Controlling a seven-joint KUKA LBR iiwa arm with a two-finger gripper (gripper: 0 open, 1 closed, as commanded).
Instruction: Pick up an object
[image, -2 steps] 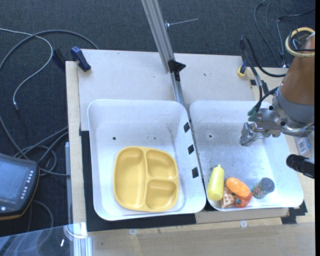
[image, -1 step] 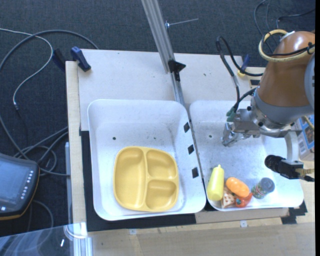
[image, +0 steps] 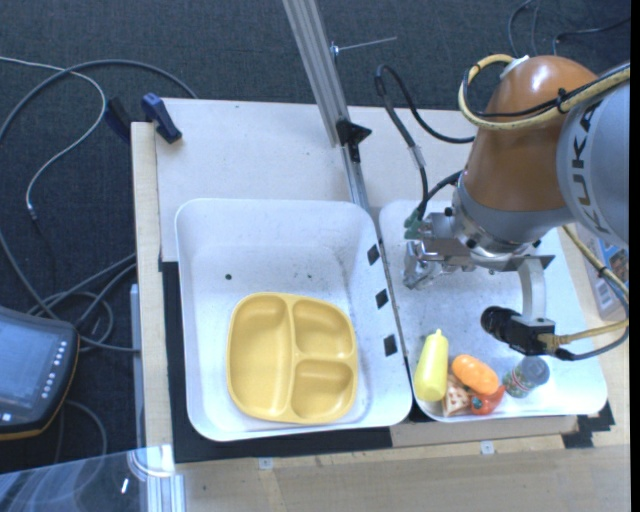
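Note:
My gripper (image: 420, 272) hangs over the upper left part of the right bin (image: 455, 300), under the orange wrist. Its metal fingers point down at the bare bin floor, with nothing seen between them. A yellow bottle-shaped object (image: 432, 366) lies near the bin's front, below the gripper. To its right sit an orange toy piece (image: 474, 375), a small red-and-tan item (image: 458, 402) and a small can (image: 525, 377).
A yellow divided plate (image: 292, 356) lies in the left bin (image: 200, 250). A black cylindrical part (image: 510, 328) of the arm hangs over the right bin's right side. A metal pole (image: 325, 70) rises behind the bins. Cables lie to the left on the dark floor.

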